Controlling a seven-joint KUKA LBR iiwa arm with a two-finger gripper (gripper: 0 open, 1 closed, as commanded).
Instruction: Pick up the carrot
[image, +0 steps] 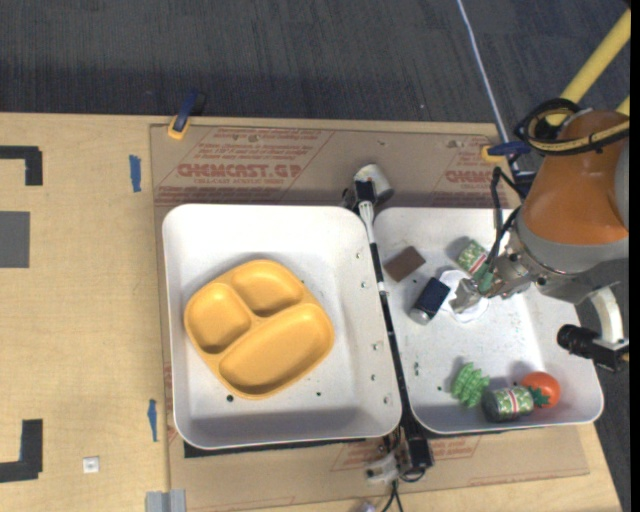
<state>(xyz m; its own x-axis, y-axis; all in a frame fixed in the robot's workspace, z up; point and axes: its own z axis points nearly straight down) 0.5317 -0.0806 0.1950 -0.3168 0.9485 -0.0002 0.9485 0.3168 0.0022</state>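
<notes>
Single fixed camera above bench (80, 300), slanted downward, both bins (200, 300) in frame, arm (575, 190) entering right.

Pincer (470, 298) hovers in right bin (570, 415), carrot (541, 388) apart.

The tabletop (70, 330) was light brown wood with black tape marks and bits of blue tape along its left part. A printed cardboard sheet (250, 160) lay flat on it, held by a clamp (184, 114) at its far left corner. On the cardboard sat two white bins, touching side by side: the left bin (190, 240) and the right bin (560, 410).
</notes>
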